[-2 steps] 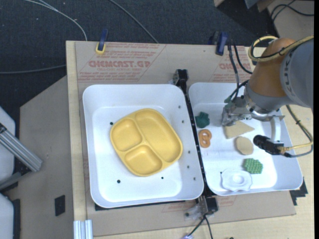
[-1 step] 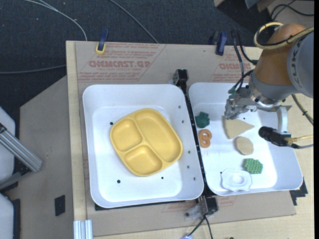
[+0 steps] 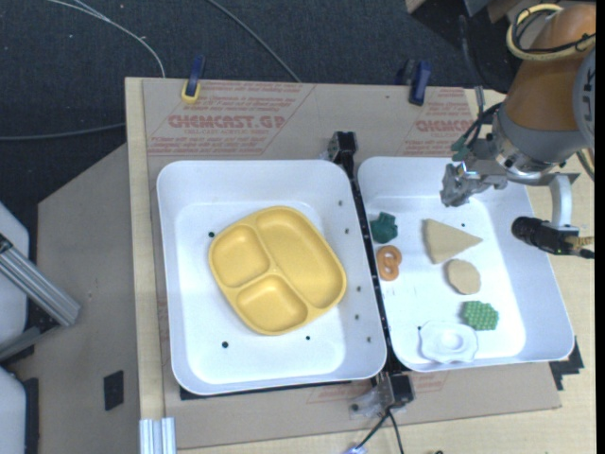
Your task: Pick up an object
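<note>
Here, a cardboard-topped bench (image 3: 284, 112) stands on dark carpet, bearing two white bins. The left bin (image 3: 180, 282) holds a yellow divided plate (image 3: 276, 269). In the right bin (image 3: 539, 310), a tan wedge (image 3: 448, 240) points toward the right edge, with a tan round piece (image 3: 462, 275) just beside it. The claw (image 3: 456, 189) hovers near the far edge; whether it is open or closed cannot be told.

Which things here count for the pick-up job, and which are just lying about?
For the job: pincer; in the right bin, green lump, orange ring, tan wedge, tan oval, green knobbly piece, white piece.

Lying about: yellow divided plate in the left bin, clamps, cables.
</note>
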`<state>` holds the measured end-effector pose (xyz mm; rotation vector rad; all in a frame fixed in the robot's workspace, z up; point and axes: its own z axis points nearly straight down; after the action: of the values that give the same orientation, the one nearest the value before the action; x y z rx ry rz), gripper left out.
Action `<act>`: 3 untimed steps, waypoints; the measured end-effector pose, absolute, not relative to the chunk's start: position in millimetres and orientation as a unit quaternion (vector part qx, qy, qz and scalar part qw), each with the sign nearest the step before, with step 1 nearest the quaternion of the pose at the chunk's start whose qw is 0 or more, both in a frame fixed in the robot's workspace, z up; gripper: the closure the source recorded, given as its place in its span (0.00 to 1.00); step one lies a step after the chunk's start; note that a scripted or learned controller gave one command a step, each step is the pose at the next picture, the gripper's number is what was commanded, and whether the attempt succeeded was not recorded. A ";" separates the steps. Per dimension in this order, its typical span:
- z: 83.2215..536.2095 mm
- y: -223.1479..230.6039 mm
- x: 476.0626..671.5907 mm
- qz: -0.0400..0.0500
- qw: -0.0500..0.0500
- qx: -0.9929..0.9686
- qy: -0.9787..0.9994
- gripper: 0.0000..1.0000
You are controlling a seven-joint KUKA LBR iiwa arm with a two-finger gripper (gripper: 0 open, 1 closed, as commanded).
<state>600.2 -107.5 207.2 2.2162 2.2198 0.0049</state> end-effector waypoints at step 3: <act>218.7 9.1 585.6 0.000 -0.001 0.705 0.710 1.00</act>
<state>585.6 9.1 218.7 2.2158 2.2311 0.0008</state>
